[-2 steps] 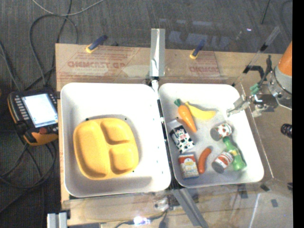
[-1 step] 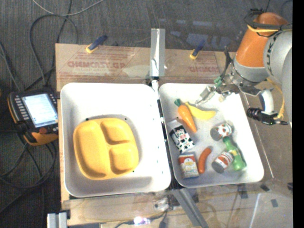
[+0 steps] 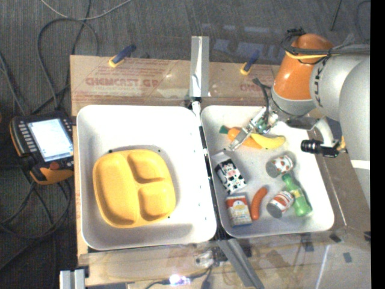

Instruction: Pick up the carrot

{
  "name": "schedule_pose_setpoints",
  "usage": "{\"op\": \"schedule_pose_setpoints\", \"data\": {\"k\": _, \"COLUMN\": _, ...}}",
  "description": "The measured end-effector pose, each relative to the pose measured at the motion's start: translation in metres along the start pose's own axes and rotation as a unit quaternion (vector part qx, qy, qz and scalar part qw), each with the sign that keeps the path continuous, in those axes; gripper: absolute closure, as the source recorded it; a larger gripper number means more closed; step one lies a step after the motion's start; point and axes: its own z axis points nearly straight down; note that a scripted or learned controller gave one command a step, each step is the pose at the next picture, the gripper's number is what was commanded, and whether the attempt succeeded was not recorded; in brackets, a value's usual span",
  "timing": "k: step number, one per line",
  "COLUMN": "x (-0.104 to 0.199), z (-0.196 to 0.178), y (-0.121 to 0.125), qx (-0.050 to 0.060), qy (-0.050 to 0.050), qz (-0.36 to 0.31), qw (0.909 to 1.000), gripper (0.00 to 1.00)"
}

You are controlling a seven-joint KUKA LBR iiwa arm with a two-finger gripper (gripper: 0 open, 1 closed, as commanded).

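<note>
The carrot (image 3: 232,135) is a short orange piece with a green top. It lies in the upper left corner of the right bin (image 3: 325,220). My gripper (image 3: 245,137) reaches down from the upper right and sits right over the carrot's right end, partly covering it. A yellow banana (image 3: 269,141) lies just to the right, touching or nearly touching the gripper.
The right bin also holds a black-and-white box (image 3: 230,176), a red carton (image 3: 239,211), a red sausage (image 3: 258,201), two cans (image 3: 280,164) (image 3: 278,203) and a green bottle (image 3: 298,195). A yellow divided tray (image 3: 135,187) sits in the left bin (image 3: 90,125).
</note>
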Motion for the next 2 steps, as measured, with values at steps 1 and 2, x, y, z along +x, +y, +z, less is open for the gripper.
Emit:
{"op": "schedule_pose_setpoints", "data": {"k": 1, "x": 0.032, "z": 0.01, "y": -0.004, "qx": -0.001, "qy": -0.006, "qz": -0.121, "qw": 0.9926, "gripper": 0.0}}
{"op": "schedule_pose_setpoints", "data": {"k": 2, "x": 0.033, "z": -0.002, "y": 0.0, "qx": -0.006, "qy": -0.006, "qz": -0.121, "qw": 0.9926, "gripper": 1.0}}
